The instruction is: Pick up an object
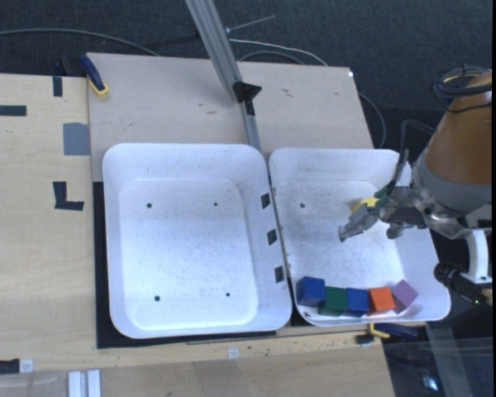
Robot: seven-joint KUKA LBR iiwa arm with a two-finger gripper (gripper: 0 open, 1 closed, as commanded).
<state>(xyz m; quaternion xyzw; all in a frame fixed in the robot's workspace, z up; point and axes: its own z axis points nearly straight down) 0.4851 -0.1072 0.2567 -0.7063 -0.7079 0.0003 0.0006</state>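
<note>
pale wooden bench (33, 246) under two shallow white bins set side by side, with dark floor beyond and a slanted aluminium bar (219, 44) reaching over the far edge. the left bin (116, 222) sits beside the right bin (413, 263), which carries everything that matters. along the right bin's near wall runs a tight row of small blocks, touching or nearly so: a blue block (311, 289) at the left end, then a green block (336, 300), a second blue block (357, 301), an orange block (382, 299) and a purple block (404, 293) at the right end. the gripper (357, 222) hangs over the middle of that same bin, reaching in from the right with a bit of yellow at its wrist, and nothing shows between its tips; whether they are parted or pressed together i cannot tell at this size. the row lies toward the camera from the gripper, well apart from it, its long axis running left to right along the wall. by my reading the coming move must travel toward that near wall and then descend, and the crowding against the wall could make a clean grasp awkward.
</note>
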